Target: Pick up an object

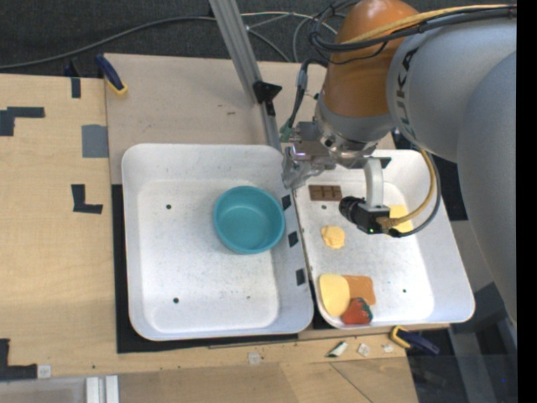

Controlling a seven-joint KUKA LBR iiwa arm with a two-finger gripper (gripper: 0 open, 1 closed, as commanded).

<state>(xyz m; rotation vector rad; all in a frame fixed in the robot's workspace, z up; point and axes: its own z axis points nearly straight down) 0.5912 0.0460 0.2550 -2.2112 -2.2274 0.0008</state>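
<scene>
Hanging over the ridge between the two bins, the gripper (295, 164), its jaws' state impossible to tell, stood just beside the brown block (324, 193), which lay toward the right bin's (428, 284) far edge.

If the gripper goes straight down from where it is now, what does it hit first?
Probably the white rim between the two bins, near the brown block. The gripper hangs over that divide, but depth is unclear.

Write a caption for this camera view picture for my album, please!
Robot arm reaches over two white bins: teal bowl left, toy foods right.
</scene>
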